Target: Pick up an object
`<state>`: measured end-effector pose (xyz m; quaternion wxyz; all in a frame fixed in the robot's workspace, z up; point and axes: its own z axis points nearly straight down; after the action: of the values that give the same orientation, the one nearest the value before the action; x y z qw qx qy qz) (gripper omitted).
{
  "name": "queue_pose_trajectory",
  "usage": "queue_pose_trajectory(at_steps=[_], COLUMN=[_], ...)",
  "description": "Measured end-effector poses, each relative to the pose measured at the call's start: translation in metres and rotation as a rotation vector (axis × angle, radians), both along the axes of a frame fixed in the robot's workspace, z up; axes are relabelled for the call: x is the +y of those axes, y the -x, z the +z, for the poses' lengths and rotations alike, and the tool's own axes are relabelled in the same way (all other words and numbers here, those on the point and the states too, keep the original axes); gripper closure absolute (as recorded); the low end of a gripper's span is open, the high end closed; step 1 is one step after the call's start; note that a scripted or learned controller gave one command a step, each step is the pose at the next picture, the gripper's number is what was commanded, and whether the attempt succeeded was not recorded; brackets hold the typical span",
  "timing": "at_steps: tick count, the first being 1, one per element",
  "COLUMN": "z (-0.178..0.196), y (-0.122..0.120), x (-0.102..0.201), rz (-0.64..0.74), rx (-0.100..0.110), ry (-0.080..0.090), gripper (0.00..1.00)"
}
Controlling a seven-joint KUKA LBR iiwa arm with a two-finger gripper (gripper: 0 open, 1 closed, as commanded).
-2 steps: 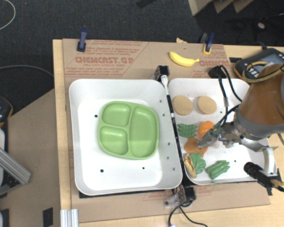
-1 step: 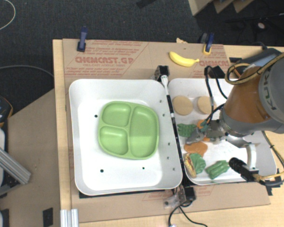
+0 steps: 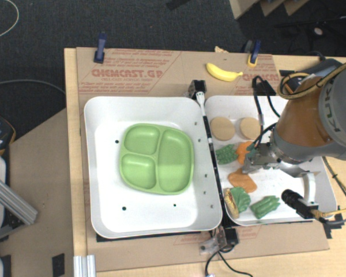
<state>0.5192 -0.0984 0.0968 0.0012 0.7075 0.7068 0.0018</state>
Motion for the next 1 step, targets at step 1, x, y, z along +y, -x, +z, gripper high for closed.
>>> queue_pose_trajectory(at_steps=[1], z=[0.0925], y=[0.0343], x=[0.0569], rz=[0.007], rx=[0.000], ry=[-0.001], gripper=[1.00])
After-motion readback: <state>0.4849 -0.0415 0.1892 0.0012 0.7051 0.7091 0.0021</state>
